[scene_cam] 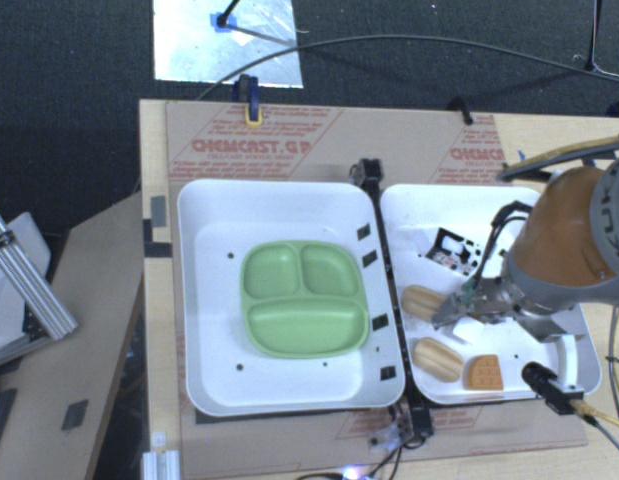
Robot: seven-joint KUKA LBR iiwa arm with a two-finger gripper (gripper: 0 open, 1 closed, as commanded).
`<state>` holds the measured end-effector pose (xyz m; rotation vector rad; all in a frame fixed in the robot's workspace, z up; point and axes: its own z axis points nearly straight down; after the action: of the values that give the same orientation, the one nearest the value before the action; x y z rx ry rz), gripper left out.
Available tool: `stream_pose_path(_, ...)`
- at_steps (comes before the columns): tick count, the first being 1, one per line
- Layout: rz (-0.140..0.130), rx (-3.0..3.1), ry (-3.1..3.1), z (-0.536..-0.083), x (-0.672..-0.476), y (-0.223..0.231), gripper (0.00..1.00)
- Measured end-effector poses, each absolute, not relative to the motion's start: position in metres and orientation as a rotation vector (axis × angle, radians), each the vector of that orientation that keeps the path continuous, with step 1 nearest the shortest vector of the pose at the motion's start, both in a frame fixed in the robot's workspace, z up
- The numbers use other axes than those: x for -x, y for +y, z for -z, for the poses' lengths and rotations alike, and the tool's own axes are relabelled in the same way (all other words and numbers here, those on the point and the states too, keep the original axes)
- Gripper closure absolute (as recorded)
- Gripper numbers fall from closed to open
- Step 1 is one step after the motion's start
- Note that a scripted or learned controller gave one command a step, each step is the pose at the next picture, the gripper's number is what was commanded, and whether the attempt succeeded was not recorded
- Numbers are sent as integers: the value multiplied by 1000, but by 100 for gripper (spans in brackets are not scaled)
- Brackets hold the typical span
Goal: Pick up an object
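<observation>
In the right bin (429, 206) lie three food toys. A tan bread roll (419, 300) rests by the bin's left wall, and a second tan roll (437, 358) sits nearer the front. An orange square waffle (483, 373) lies just right of that second roll. My gripper (453, 312) is low in this bin, its tip right beside the first roll's right end, and the arm's orange band (564, 230) rises behind it. Whether it touches the roll is hidden.
The left bin (214, 268) holds a green divided plate (305, 298). A small black-and-white printed piece (450, 248) lies at the back of the right bin. A black divider (381, 268) runs between the bins. The arm covers the right bin's right half.
</observation>
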<state>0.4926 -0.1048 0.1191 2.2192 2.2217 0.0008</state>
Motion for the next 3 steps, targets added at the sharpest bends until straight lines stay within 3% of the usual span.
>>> stream_pose_path(1, -6, -2216, 2213, -134, -495, -107, 100)
stream_pose_path(3, -6, -2213, 2221, -241, -499, -108, 100)
